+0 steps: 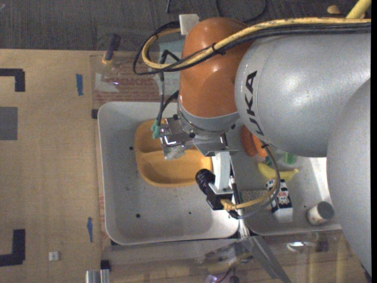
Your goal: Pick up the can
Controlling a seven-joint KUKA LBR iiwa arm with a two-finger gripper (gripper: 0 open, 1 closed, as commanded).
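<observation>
A small pale cylinder (320, 212), which may be the can, lies near the front right corner of the right bin (306, 229). The arm's big orange and grey wrist covers the middle of the view. Below it my gripper (172, 146) hangs over the left bin (118, 175), right above a yellow bowl (154, 170) and far to the left of the cylinder. Nothing is visibly held in the gripper.
In the right bin lie a banana (277, 173), an orange object (252, 145) partly under the arm, and a white carton with black marks (281, 200). A black cable fitting (209, 187) hangs off the wrist. The wooden bench (47, 158) extends to the left.
</observation>
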